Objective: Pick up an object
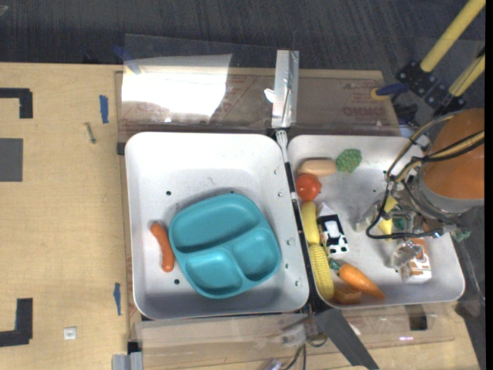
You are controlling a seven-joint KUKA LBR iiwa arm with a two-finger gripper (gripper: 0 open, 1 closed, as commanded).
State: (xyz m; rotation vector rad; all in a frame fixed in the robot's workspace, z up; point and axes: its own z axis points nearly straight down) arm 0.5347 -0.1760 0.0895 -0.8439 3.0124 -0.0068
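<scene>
Dark carpet is seen behind a tan bench [54, 230], on which two shallow white bins are set side by side. From the right, the grey arm [454, 172] with its orange band is reached down into the right bin [447, 287], and the pincer [407, 247] is hung low over that bin's right half, among black and yellow cables. Whether the pincer is released or clenched cannot be told, since it is masked by the wrist and the cabling. Just below the pincer a small white and orange object [416, 264] is seen on the bin floor; it may be touched by the pincer, but this cannot be settled and no grasp is shown.

To the left of the pincer, along the right bin's left wall, several things are laid: a yellow corn cob [314, 245], a black and white toy [333, 235] beside it, and an orange carrot [359, 280] lower down. Up and to the left of the pincer, a red tomato [308, 186], a tan bread roll [316, 166] and a green broccoli piece [349, 159] are grouped. Far to the left of the pincer, in the left bin [146, 160], a teal divided plate [223, 243] is placed, with an orange sausage-shaped piece [163, 247] just beside its left edge.
</scene>
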